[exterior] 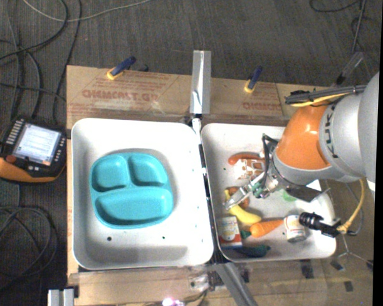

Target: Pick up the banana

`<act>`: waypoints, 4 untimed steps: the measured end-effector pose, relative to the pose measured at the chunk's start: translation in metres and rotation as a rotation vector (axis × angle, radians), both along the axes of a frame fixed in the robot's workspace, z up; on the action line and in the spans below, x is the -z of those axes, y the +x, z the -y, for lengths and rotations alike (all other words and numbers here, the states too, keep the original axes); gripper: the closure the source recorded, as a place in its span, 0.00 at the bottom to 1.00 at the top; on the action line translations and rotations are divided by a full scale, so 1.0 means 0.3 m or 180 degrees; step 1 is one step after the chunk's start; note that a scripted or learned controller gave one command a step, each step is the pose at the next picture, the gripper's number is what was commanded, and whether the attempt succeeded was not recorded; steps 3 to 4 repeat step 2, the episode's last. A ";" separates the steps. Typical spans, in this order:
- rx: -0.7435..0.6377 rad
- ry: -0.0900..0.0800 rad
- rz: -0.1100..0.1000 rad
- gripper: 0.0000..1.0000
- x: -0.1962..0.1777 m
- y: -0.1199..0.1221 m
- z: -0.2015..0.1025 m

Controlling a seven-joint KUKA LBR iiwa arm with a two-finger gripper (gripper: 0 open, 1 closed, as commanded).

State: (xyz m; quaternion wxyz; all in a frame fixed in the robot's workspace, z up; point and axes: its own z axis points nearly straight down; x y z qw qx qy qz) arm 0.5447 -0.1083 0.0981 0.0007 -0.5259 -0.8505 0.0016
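Nearest you, the arm [342,139] is reaching in from the right: smooth grey casing with a glossy orange band above the wrist, hanging over the right bin [210,181]. Its gripper [245,194] is sitting low over the bin's middle, thin metal fingers [239,196] pointing left and down; you cannot tell from this angle whether they are open or closed.

The banana [244,214] is lying in the right bin just below the fingertips, a short curved yellow shape, long axis running from upper left to lower right. An orange carrot [265,228] is touching its lower right end, tapering off to the right. A small can [228,229] is standing just left of the carrot, and a dark green object [254,250] is lying against the bin's near wall. A red curved piece [242,160] is resting toward the far wall.

Room is tight: clutter is crowding the banana on three sides.

The left bin [83,195] is holding a smooth turquoise divided tray [132,190] with three rounded compartments, with bare white floor all round it.
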 end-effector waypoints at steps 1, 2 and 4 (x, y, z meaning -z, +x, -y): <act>0.0001 0.0001 0.0016 1.00 -0.040 0.006 0.000; 0.0137 0.0004 0.0005 1.00 -0.234 -0.011 0.006; 0.0137 0.0004 0.0005 1.00 -0.234 -0.011 0.006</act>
